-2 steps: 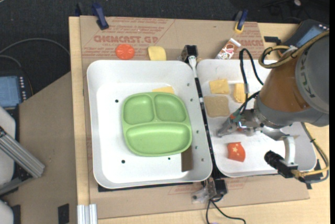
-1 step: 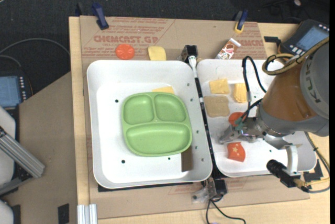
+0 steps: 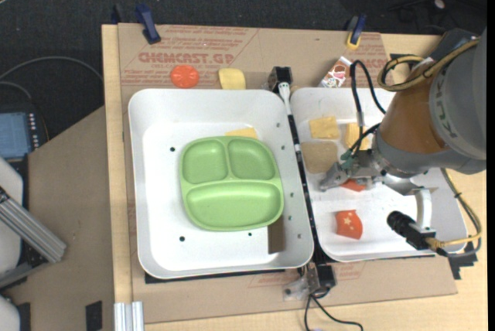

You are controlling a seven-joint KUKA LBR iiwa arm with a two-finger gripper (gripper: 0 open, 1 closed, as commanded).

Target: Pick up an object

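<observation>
The grey two-finger gripper (image 3: 352, 173) is sitting right over a small red flat piece (image 3: 354, 185), apparently touching it, though I cannot tell its grip state.

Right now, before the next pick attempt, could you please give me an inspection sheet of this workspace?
Surface: bench board bears a left bin and a right bin, side by side.
Job's things: red piece, tan block and small red bit in the right bin; green divided plate in the left bin.
Clutter: orange round thing, yellow piece and packet on the board behind the bins.
Grippers: gripper low in the right bin, beside the small red bit; a grasp cannot be told.
Cables: black cable loops over the right bin.
Surroundings: dark carpet, metal rail.
</observation>
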